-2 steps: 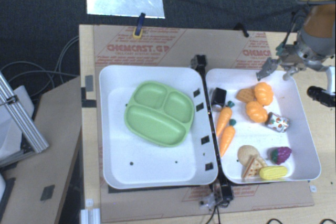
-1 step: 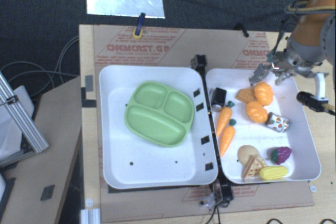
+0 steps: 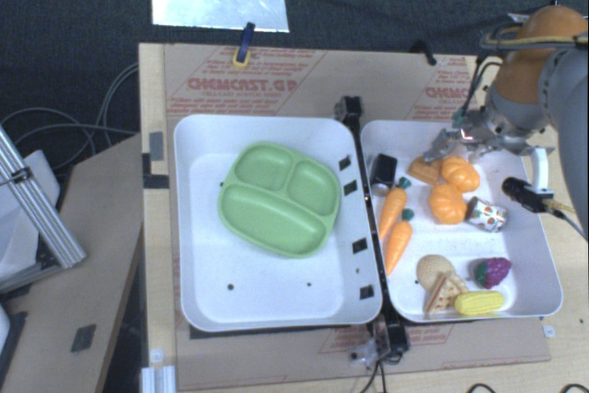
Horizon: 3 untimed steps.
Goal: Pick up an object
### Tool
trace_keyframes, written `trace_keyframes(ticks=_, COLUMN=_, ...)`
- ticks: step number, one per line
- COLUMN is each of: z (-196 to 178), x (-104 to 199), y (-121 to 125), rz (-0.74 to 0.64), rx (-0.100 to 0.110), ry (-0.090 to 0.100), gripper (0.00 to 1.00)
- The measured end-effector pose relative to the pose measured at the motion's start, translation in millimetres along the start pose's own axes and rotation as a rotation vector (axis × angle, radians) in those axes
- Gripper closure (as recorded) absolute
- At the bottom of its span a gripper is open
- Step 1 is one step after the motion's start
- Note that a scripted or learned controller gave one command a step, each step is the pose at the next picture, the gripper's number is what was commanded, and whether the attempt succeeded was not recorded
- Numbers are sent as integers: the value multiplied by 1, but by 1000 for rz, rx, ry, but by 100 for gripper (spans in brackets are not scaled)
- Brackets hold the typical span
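- Along the far edge of the right bin [image 3: 552, 290], the gripper [image 3: 451, 143] sits low over the toy food, at the end of a grey arm [image 3: 543, 97] with a rounded orange band; whether its tips are apart or together I cannot tell.
- Just beside the gripper lie two glossy orange pumpkins [image 3: 451, 189], lumpy and round, touching each other, with a flat tan piece [image 3: 425, 170] against the farther one.
- Toward the bin's left wall, two tapered plastic carrots [image 3: 394, 225] lie end to end, near a small black block [image 3: 383, 168].
- Near the front edge sit a pale bread roll [image 3: 433, 270], a wedge-shaped sandwich [image 3: 444, 294], a yellow corn cob [image 3: 479, 302] and a knobbly purple grape bunch [image 3: 493, 271].
- A small patterned can [image 3: 485, 215] lies on its side by the pumpkins.
- Inside the left bin [image 3: 202, 290], a smooth green divided plate [image 3: 279, 198] lies flat near the middle.
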State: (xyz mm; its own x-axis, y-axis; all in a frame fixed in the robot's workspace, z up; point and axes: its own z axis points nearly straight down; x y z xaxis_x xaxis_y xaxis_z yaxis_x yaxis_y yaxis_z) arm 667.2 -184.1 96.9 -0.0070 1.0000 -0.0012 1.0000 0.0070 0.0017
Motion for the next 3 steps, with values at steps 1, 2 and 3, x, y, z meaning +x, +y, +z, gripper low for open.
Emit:
trace_keyframes(ticks=1, z=7, x=0, y=3, rz=-1, rx=-5, ry=1, gripper=0)
trace_keyframes(ticks=2, z=-7, x=1, y=6, rz=-3, rx=-14, ry=0, gripper=100)
trace_keyframes(ticks=3, z=-67, x=-3, y=4, rz=1, rx=-6, ry=-1, gripper=100)
